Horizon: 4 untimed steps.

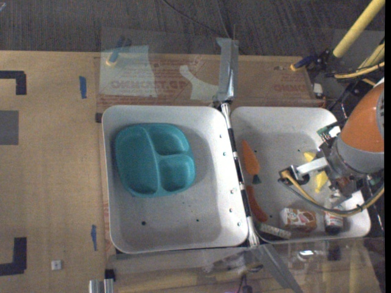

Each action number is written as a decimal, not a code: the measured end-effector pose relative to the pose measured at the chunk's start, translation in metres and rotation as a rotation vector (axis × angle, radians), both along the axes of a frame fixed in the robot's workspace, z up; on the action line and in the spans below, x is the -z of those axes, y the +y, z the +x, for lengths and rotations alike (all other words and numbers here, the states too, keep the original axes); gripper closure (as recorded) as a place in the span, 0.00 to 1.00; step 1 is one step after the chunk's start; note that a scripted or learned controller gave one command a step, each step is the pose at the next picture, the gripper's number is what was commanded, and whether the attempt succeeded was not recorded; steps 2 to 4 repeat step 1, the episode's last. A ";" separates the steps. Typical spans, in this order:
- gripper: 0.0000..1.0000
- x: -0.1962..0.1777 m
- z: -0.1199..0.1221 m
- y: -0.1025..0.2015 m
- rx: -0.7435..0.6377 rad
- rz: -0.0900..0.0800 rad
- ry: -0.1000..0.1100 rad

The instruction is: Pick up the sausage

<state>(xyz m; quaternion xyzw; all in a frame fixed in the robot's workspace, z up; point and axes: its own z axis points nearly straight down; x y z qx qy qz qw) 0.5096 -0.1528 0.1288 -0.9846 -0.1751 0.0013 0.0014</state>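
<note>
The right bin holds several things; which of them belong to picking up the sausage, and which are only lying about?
Belong to the job:
- sausage, reddish brown, along the right bin's left wall
- gripper, over the right bin's right side

Only lying about:
- carrot, just above the sausage
- small carton
- yellow piece
- teal divided plate in the left bin

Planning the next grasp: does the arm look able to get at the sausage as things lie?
Probably yes. The sausage lies uncovered in the right bin, close to its left wall, just below the carrot. The tool is over the same bin; that wall may crowd it.
</note>
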 end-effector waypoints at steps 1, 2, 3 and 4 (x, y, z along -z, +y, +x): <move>0.00 0.041 0.019 0.054 -0.026 -0.003 -0.006; 0.00 0.041 0.019 0.054 -0.026 -0.003 -0.006; 0.00 0.041 0.019 0.054 -0.026 -0.003 -0.006; 0.00 0.041 0.019 0.054 -0.026 -0.003 -0.006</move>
